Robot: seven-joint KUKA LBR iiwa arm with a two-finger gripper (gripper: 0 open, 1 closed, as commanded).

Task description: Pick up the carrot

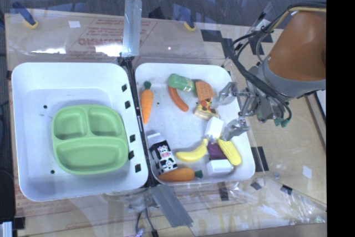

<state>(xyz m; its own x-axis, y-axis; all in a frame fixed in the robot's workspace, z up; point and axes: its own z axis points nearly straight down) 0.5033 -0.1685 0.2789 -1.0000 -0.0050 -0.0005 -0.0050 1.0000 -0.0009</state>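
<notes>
An orange carrot (146,105) with a green top lies along the left wall of the right bin (166,70). A second carrot (178,175) lies at that bin's front edge. My gripper (232,110) hovers over the bin's right side, well to the right of both carrots. Its two fingers (226,91) are spread apart and open, and nothing sits between them. The lower finger is just above a small white box (213,127).
The right bin also holds a red sausage (178,99), a green item (180,82), a waffle (203,90), a banana (191,152), corn (229,151) and a cow-patterned carton (162,156). The left bin (28,80) holds a green divided plate (89,139).
</notes>
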